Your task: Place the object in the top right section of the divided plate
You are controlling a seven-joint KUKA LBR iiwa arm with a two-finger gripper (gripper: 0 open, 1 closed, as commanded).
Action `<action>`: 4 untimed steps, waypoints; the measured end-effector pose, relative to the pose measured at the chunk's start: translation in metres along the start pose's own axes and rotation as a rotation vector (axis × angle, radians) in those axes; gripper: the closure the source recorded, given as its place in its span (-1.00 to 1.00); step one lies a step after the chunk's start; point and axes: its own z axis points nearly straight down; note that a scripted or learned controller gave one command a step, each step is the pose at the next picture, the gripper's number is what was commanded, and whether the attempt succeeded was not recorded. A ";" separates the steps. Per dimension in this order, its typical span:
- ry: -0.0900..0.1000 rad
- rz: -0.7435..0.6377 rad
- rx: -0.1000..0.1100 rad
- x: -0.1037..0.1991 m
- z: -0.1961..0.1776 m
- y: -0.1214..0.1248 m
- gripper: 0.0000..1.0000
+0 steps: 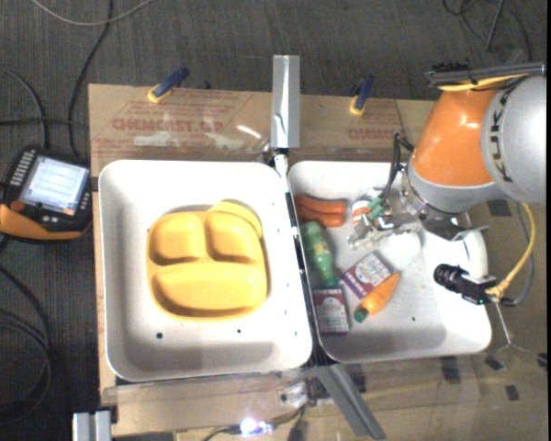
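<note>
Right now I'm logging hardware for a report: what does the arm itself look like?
The arm is bulky and rounded, grey with a broad orange band and dark KUKA lettering. A yellow cable runs beside it. Its gripper is small, metallic, with green touches.

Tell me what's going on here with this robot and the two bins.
The robot arm reaches in over the right bin, its end effector low among the toy food: a hot dog, a green bottle, a carrot and small packets. The yellow divided plate sits in the left bin with nothing in its sections yet.
</note>
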 end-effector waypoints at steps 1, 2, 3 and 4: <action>0.000 0.000 0.000 0.000 0.000 0.000 -1.00; 0.001 -0.001 0.001 0.000 -0.008 0.001 1.00; 0.001 -0.237 -0.001 0.077 0.000 0.031 1.00; 0.001 -0.431 0.000 0.164 0.000 0.007 1.00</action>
